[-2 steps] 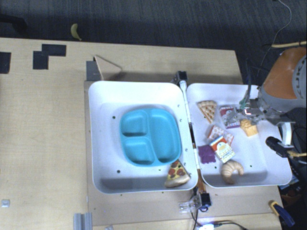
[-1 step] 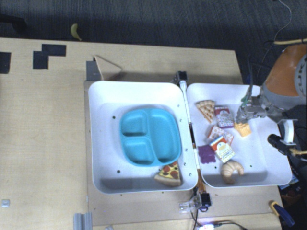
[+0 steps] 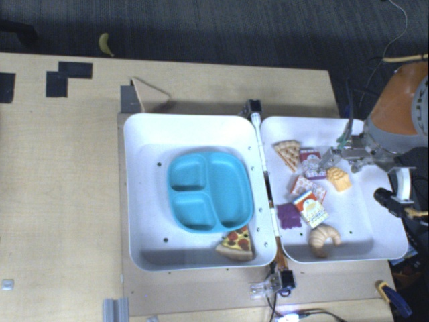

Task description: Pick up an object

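Arm reaching in from the right, gripper (image 3: pixel 333 158) hanging low inside the right bin (image 3: pixel 375 237); cannot tell how the gripper is set, nothing visibly pinched. Landmark: the croissant (image 3: pixel 324 238) near that bin's front wall. Sitting above the croissant: a small carton (image 3: pixel 312 210), a purple piece (image 3: pixel 289 215) to the carton's left, a yellow fries toy (image 3: pixel 338 178) just beside the gripper, a waffle slice (image 3: pixel 288 153) farther up and left. Left of the croissant, in the left bin (image 3: pixel 144 180): a pizza slice (image 3: pixel 236 242) lying against a blue 3-compartment tray (image 3: pixel 209 190). Both bins resting on the tabletop (image 3: pixel 60 200).
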`<state>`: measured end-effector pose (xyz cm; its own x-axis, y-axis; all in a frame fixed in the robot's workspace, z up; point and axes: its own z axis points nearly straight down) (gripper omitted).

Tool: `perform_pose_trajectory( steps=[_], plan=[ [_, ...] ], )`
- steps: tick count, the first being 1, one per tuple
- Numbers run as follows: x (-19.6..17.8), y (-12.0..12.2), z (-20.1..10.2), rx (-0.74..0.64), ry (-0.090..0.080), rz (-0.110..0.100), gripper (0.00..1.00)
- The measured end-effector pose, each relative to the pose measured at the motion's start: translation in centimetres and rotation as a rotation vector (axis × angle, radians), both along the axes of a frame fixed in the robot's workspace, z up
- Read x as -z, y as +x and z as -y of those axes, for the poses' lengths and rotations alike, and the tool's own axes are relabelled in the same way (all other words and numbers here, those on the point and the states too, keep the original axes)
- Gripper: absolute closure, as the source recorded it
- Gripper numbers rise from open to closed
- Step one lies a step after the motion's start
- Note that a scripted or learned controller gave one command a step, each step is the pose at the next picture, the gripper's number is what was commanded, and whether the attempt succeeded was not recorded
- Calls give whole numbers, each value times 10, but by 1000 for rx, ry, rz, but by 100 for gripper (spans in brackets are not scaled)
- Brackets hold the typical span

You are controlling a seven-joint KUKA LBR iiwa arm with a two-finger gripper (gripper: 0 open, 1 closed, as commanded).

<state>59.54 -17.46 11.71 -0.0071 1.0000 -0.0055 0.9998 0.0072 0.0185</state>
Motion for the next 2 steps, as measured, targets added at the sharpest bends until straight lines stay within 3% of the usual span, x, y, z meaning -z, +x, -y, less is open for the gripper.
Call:
perform_pose_trajectory(
  steps=[1,2],
  plan=[
    [30,-37,-34,4,5,-12,0],
    [18,-34,-34,3,4,-6,100]
  ],
)
